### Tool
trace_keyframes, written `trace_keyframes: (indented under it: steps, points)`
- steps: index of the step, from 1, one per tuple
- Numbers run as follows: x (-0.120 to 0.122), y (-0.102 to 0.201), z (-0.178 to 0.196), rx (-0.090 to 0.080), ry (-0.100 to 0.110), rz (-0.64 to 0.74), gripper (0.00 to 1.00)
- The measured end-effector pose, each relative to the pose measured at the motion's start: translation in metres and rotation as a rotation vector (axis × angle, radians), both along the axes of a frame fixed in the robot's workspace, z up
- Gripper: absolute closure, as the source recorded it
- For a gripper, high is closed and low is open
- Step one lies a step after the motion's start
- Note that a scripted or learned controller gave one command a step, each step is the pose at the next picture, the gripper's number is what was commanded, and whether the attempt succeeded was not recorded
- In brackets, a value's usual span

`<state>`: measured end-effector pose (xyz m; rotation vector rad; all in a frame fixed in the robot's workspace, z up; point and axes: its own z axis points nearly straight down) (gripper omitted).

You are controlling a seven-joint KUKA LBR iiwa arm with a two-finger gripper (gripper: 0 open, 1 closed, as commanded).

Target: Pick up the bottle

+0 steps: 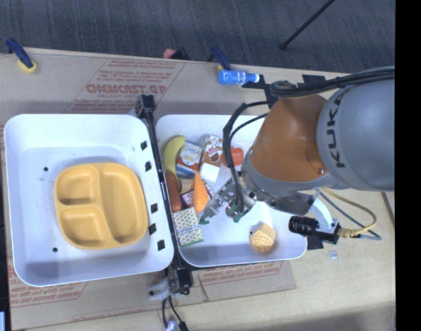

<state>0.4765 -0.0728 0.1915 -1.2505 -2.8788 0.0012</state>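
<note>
End effector (222,205) sits low in the right bin (286,252); grip state cannot be determined. No bottle is identifiable among the clutter beside it. Judged: pick not yet accomplished, lift outstanding.

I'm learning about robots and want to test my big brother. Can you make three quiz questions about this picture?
1. True or false: the yellow tray sits in the left bin.
2. Which bin is the gripper over? A) left B) right
3. What yellow food lies near the right bin's front edge?

Key:
1. True
2. B
3. The corn cob
</note>
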Motion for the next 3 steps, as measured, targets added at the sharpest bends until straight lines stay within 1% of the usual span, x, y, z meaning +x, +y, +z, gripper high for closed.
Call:
trace_keyframes:
  steps: [1, 2, 3]
  points:
    - [0.000, 0.057, 0.000, 0.001, 0.003, 0.283, 1.00]
    - [0.001, -0.002, 0.084, -0.001, -0.004, 0.443, 1.00]
    - [0.000, 0.048, 0.042, 0.001, -0.001, 0.813, 1.00]
